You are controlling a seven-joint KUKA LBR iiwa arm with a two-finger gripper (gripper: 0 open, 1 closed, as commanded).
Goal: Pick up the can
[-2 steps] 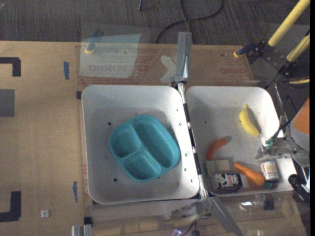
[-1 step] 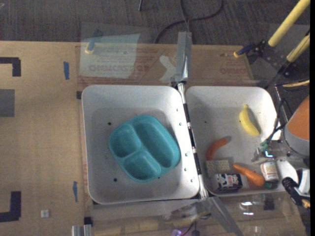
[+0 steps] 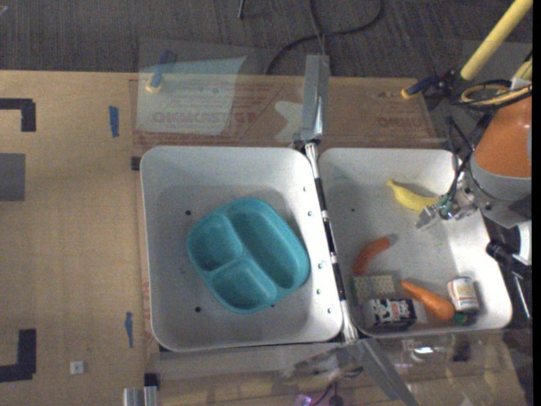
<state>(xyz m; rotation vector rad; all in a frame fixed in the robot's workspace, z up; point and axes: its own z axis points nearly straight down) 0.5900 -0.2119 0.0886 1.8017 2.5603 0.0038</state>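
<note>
bench (image 3: 68, 252), one, tan, with black and blue tape marks. two white bins side by side.

right bin (image 3: 372, 176), near edge — one can (image 3: 462, 294), small, upright in the near right corner, red and white label; one green bit (image 3: 461, 318) just beside its base; one orange carrot (image 3: 428, 301) lying just left of the can; one small black-and-white carton (image 3: 390, 313) against the near wall; one speckled grey pad (image 3: 375, 287) behind the carton. middle — one orange-red sausage-like piece (image 3: 372, 255). far part — one yellow banana (image 3: 411, 196).

left bin (image 3: 169, 184) — one teal divided plate (image 3: 247, 253), three compartments.

gripper (image 3: 441, 209), one, over the right bin just beside the banana, well apart from the can; cannot tell whether its fingers are apart or together. nothing seen held.

arm (image 3: 505, 150), one, orange band, at the right edge.
</note>
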